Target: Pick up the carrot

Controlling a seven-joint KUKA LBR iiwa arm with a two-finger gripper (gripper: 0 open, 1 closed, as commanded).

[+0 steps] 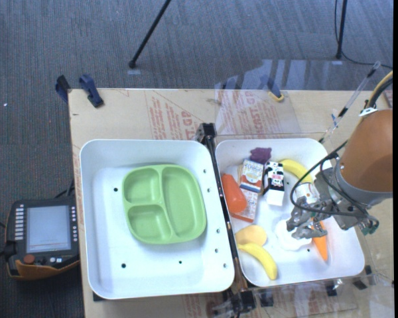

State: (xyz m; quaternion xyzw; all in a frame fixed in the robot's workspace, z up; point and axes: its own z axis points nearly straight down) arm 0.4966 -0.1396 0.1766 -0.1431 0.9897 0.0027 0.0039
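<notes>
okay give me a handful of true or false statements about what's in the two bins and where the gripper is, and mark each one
1. The green divided plate lies in the left bin. True.
2. The carrot lies on the green plate. False: it lies in the right bin, near that bin's right front corner, beside the gripper.
3. Two bananas are in the right bin. True: one banana lies near the back, another banana near the front.
4. The gripper hovers over the left bin. False: it is over the right bin, close to the carrot.
5. The small milk carton stands on the bench outside the bins. False: it is inside the right bin.
</notes>
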